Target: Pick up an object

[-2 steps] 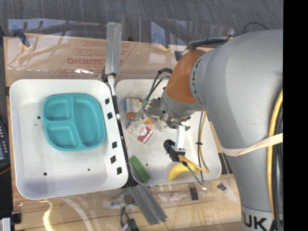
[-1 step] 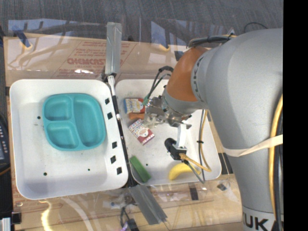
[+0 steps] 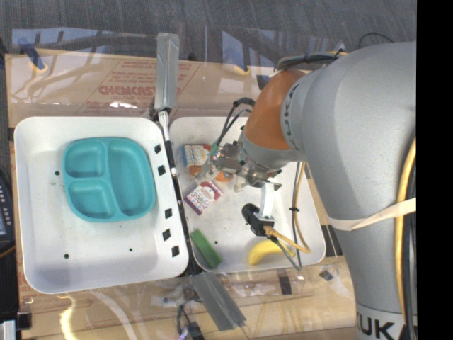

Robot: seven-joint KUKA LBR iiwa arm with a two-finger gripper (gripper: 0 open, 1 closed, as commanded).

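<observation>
The gripper (image 3: 221,163) hung low over the right bin (image 3: 306,241), and whether it was spread or pinching, I could not tell. Just left of it lay a carton (image 3: 194,154), below-left a packet (image 3: 203,196), farther down a green block (image 3: 205,248) and banana (image 3: 265,251). Well to its left, a teal tray (image 3: 110,178) sat in the left bin (image 3: 42,253); grey carpet (image 3: 106,6) lay beyond the bench.
</observation>
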